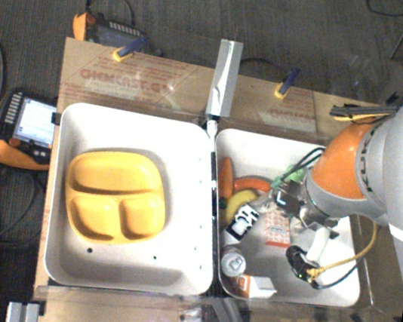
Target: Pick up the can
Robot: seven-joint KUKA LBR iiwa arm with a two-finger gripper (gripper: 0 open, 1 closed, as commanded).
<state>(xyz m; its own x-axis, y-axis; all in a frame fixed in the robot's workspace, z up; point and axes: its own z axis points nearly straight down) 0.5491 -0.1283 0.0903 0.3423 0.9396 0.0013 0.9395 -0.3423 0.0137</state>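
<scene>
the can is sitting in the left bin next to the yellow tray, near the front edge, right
Not quite. The camera view shows the can in the right bin, not the left one, so it is not next to the yellow tray, which lies in the left bin. It does sit near the front edge, against the wall between the two bins.

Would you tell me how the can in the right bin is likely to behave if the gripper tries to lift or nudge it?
The can stands upright, its shiny round top showing, so its smooth metal sides may slip. It looks small, so probably light. A sideways nudge could tip it and let it roll, though the bin wall and carton close by might stop it.
</scene>
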